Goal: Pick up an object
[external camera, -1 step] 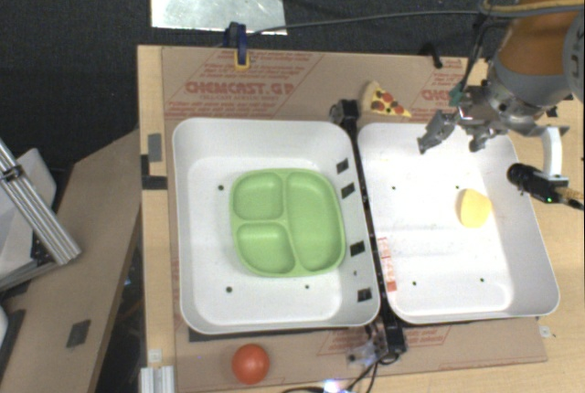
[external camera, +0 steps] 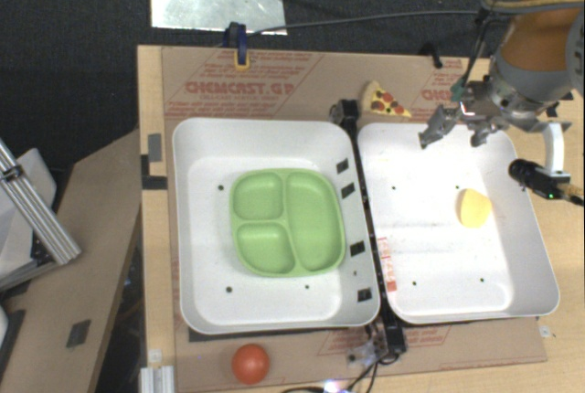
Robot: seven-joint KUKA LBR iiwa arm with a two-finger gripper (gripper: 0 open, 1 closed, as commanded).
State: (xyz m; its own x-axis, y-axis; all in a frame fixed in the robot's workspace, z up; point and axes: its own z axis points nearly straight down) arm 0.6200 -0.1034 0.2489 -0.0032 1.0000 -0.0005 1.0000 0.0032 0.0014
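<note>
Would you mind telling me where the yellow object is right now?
In the camera view, the yellow object lies in the right bin, near its right wall, below the gripper that hovers at the bin's top edge.

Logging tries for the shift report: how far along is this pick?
Nothing looks picked yet. The tool hovers with open fingers above the right bin's far edge, holding nothing. The yellow object lies on that bin's floor. Descending, grasping and lifting all remain.
</note>
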